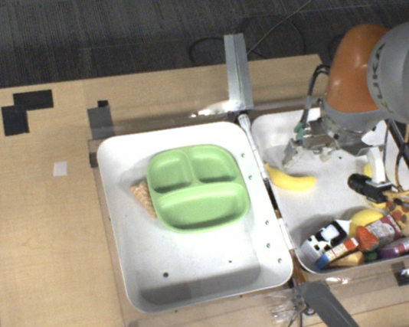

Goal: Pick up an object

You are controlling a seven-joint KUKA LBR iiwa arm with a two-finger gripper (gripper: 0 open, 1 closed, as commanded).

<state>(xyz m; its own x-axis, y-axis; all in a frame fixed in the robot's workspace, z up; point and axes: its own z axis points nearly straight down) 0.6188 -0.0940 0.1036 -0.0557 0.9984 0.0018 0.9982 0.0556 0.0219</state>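
Observation:
My gripper (pixel 305 151) hangs over the upper part of the right bin (pixel 280 127), open with nothing between its fingers. A yellow banana (pixel 291 180) lies just below and slightly left of it, against the bin's left wall. Along the bin's front edge sits a pile of small items: a black and white box (pixel 327 236), a round yellow fruit (pixel 366 218), a red packet (pixel 373 234), a blue item (pixel 330 256) and a purple item (pixel 399 248).
The left bin (pixel 199 272) holds a green divided plate (pixel 196 186) with a tan item (pixel 142 199) poking out under its left edge. A metal post (pixel 237 68) stands behind the divider between the bins. The grey arm (pixel 406 71) covers the right bin's far right corner.

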